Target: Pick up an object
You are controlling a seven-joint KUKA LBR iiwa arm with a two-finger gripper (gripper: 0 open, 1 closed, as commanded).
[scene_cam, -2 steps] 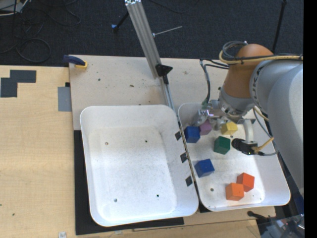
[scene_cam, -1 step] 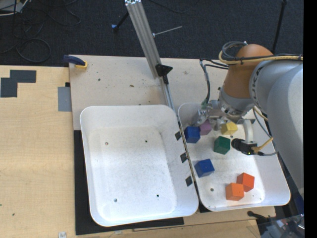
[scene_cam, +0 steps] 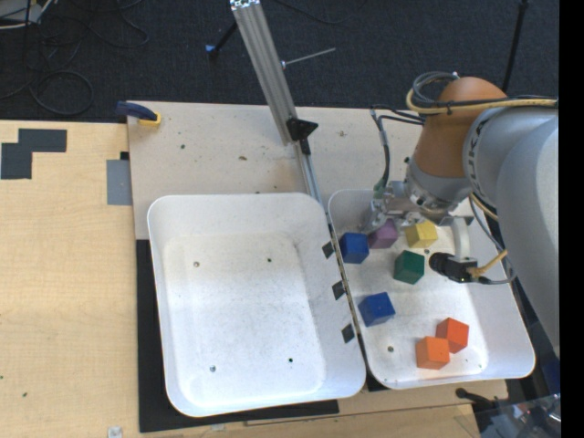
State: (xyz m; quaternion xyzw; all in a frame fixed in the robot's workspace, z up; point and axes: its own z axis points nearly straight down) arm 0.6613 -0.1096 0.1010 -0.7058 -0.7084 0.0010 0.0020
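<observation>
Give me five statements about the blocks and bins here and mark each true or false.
1. All blocks lie in the right bin. True.
2. Two orange blocks sit touching near the front corner. True.
3. The green block is in the left bin. False: it is in the right bin.
4. There are three blue blocks. False: two, one by the divider, one nearer the front.
5. The tool is above the purple block and yellow block. True.

Robotics lab indicated: industrial arm (scene_cam: 493, 153) mounted at a plywood surface (scene_cam: 219, 153), two white bins (scene_cam: 173, 235) set side by side, loose cables (scene_cam: 64, 26) seen on dark carpet, aluminium extrusion pole (scene_cam: 269, 67) with checker marker
</observation>
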